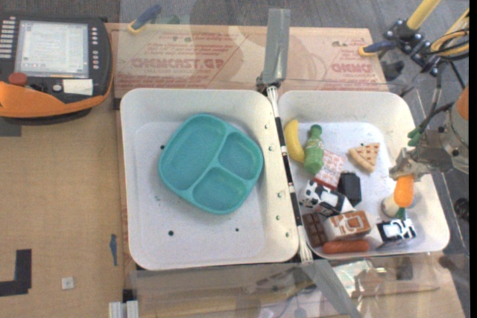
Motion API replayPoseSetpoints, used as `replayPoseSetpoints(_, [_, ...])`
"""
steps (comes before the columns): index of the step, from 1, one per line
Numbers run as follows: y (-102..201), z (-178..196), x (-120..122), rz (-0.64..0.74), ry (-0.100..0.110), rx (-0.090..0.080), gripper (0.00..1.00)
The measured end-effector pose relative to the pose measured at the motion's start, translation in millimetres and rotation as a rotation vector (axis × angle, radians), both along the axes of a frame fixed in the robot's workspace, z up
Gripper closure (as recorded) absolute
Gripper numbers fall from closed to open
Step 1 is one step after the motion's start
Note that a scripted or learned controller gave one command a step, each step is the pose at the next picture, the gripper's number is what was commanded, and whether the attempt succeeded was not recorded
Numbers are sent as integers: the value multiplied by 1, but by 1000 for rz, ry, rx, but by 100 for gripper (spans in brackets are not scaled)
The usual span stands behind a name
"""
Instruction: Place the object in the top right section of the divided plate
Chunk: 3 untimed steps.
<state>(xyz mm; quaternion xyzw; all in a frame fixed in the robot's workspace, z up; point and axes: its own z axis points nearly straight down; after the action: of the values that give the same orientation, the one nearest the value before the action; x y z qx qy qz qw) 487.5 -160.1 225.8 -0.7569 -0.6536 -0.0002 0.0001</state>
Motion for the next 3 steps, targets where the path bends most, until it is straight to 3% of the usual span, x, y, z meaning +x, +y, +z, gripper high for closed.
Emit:
replayPoseSetpoints(1, [117,20,-8,133,2,1,100])
replayPoseSetpoints(2, [185,-27,23,289,3,1,100])
replayPoseSetpoints(3, [217,-12,30,314,0,0,100])
